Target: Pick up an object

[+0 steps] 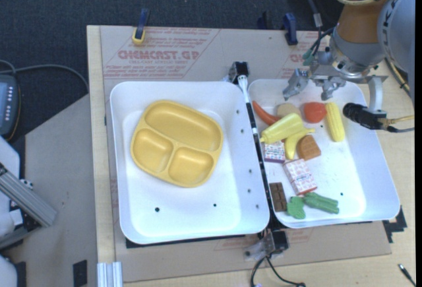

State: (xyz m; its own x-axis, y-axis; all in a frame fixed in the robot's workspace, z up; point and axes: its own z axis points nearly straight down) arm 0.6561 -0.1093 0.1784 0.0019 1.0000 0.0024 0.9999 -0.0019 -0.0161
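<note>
The hand (312,86) is hanging spread apart over the far end of the right bin (376,173), gripping nothing, just above a red tomato (314,111) and a corn cob (335,121) lying among other toy food. A yellow divided plate (175,142) is sitting in the left bin (132,200).

The bench (102,147) is covered by a printed cardboard sheet (165,48). Two white bins lie side by side on it, the left bin (125,200) touching the right bin (376,173). Two clamps (140,27) grip its far edge.
</note>
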